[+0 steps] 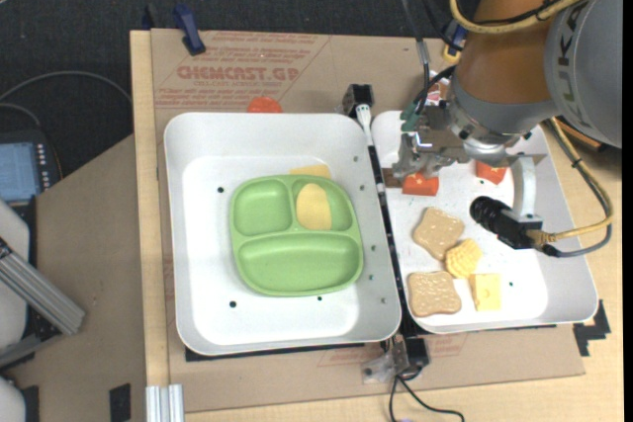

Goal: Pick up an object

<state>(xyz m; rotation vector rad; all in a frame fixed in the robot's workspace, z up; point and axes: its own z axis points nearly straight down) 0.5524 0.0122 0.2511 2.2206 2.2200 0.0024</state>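
Camera view: looking down at a slant on two white bins that are sitting side by side.
Bench (156,212): lying under a brown sheet and carrying both bins.
Arm (514,25): reaching in from the right, with its orange band hanging over the far end of the right bin.
Left bin (198,153): holding a plate and one loose piece.
Right bin (566,284): holding the small food-like pieces.
Green plate (287,264): lying flat in the middle of the left bin, with three compartments facing up.
Hand (420,153): hovering low over the far left part of the right bin; I cannot tell whether it is open or closed.
Upper toast piece (436,232): lying flat near the bin's middle.
Lower toast piece (433,293): lying near the front wall.
Yellow oval (314,207): resting in the plate's far right compartment.
Ridged yellow piece (462,259): sitting between the two toast pieces, to their right.
Yellow cube (486,292): lying just beside the lower toast piece.
Pale yellow piece (311,171): peeking out behind the plate's far rim.
Red block (422,183): lying on the bin floor just in front of the hand, not visibly gripped.
Second red piece (491,173): showing partly under the wrist.
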